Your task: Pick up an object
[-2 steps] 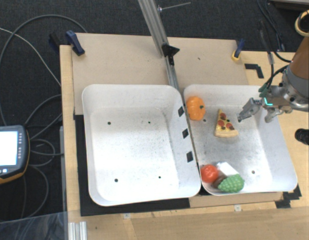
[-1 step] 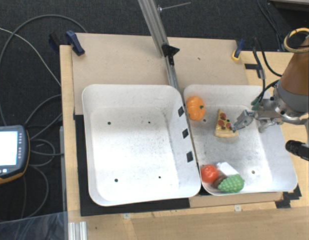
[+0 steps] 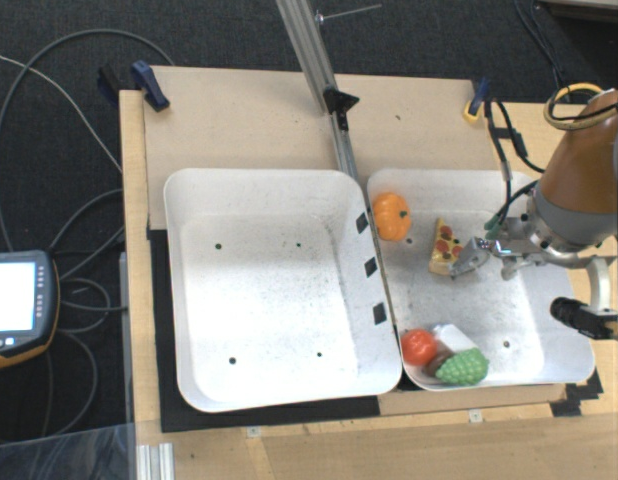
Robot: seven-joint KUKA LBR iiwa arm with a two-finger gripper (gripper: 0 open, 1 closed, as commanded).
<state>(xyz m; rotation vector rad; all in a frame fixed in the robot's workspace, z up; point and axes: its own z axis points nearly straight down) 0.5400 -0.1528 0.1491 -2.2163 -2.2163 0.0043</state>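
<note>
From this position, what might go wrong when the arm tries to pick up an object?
1. The claw sits right at the edge of the pizza slice toy, so it may push the toy aside rather than grip it.
2. The red tomato toy, a white item and the green toy crowd one corner against the right bin's rim; a grasp there could catch two or jam on the wall.

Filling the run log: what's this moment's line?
gripper | right bin | beside pizza slice | nothing visibly held
</note>
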